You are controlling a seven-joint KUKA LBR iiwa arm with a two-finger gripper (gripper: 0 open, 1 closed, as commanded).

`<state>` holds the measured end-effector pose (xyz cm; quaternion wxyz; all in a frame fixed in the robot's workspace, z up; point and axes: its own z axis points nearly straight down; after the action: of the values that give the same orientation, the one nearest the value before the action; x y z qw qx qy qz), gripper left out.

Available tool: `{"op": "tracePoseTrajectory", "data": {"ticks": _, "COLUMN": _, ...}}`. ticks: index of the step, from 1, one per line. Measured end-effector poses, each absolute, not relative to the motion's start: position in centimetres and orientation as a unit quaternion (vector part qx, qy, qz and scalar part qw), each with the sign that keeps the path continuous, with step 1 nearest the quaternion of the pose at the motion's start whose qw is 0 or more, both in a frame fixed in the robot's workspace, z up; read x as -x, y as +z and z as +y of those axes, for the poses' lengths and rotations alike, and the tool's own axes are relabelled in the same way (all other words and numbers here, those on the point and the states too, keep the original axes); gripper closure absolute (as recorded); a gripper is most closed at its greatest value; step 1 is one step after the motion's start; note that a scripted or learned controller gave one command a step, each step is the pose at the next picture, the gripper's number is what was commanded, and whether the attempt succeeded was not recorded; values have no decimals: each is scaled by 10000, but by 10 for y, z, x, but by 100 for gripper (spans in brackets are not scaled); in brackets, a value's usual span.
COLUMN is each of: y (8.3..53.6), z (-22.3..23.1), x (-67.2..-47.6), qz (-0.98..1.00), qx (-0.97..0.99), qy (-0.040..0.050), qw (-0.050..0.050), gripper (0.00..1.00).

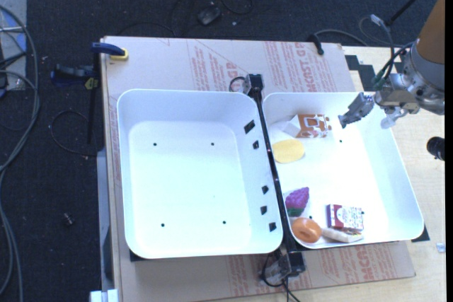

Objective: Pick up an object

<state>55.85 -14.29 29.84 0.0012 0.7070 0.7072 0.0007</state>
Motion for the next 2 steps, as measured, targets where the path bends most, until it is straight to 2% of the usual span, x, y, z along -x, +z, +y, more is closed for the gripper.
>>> {"op": "tracePoseTrajectory", "data": {"ticks": 1, "y": 110, "z": -142, "x": -592, "qz": 7072, "qx": -7070, "qy": -41, "qw": -58, "gripper": 0}}
{"op": "tracePoseTrajectory", "data": {"ticks": 2, "y": 175, "z": -157, "x": -597, "qz": 7069, "qx": -7073, "qy": 10, "qw": 17, "gripper": 0}}
